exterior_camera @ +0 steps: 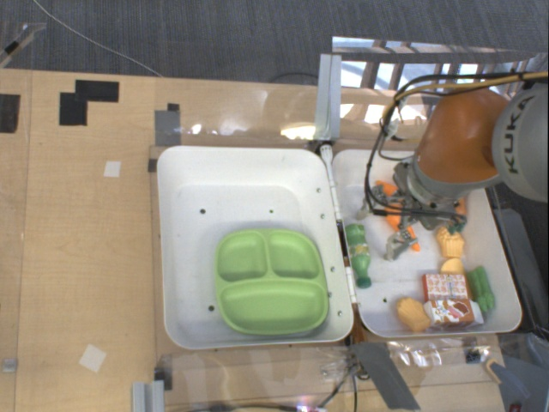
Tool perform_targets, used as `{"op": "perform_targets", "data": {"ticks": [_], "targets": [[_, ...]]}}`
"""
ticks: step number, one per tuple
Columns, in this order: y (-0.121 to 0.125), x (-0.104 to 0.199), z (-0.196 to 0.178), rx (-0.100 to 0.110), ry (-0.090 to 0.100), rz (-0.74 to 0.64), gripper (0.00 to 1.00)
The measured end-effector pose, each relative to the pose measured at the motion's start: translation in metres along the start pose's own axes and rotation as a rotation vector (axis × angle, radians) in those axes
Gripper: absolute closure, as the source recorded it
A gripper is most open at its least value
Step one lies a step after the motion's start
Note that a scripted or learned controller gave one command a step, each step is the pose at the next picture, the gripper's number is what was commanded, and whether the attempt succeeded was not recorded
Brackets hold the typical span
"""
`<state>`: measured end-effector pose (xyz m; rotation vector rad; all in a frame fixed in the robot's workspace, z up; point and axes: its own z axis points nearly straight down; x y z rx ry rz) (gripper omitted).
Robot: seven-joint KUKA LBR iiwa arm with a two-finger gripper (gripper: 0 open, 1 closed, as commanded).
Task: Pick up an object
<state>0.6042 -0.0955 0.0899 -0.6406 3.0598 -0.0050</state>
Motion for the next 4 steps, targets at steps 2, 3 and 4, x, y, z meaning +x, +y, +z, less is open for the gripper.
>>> {"op": "perform_targets", "data": {"ticks": [2,3,4], "targets": [[-0.035,-0.012,-0.186,0.008,-0.009,0.047,1.00],[-0.036,-0.062,-0.305,0.003,-0.006,0.165,1.00],[-0.031,-0.064,-0.402,0.002,-0.003,0.293,1.00]]}}
